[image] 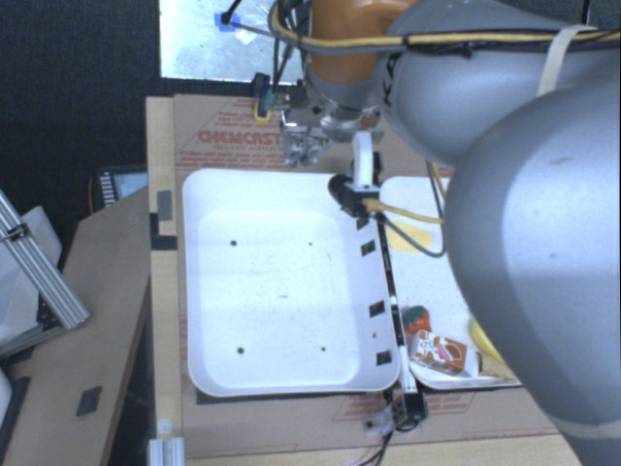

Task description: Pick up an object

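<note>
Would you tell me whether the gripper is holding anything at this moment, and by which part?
Nothing seems held: the gripper, above the left bin's far rim, shows no object in it.

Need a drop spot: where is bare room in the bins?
The shallow white left bin has a bare floor, rim to rim. The white right bin is crowded: a red-and-white printed packet and a yellow object sit at its near edge.

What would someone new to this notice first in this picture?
The huge grey arm with its orange band fills the right side, hiding most of the right bin. The left bin glows white mid-frame, and a red-and-orange packet peeks out at the right bin's near corner.
</note>
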Motion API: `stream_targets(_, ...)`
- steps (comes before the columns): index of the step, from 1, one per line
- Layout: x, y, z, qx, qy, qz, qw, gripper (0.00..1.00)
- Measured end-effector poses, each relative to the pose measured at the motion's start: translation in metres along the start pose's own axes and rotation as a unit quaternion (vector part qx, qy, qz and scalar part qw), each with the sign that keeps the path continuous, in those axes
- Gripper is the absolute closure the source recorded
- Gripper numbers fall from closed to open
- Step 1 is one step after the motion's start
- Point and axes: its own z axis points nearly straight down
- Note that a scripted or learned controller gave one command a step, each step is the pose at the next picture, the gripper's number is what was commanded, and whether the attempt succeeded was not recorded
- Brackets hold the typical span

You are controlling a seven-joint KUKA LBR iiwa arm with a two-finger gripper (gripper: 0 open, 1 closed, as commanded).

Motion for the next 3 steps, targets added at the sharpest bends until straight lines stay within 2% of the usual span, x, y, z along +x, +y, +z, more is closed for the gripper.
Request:
stream_targets(1,0.062,-0.002,-0.031,0.008,-0.001,0.000,1.0000,1.00)
stream_targets(2,0.066,0.002,-0.157,0.003,-0.001,0.002,1.0000,1.00)
stream_targets(3,0.064,-0.006,0.009,0.018,-0.006,0.005,0.9998,1.00)
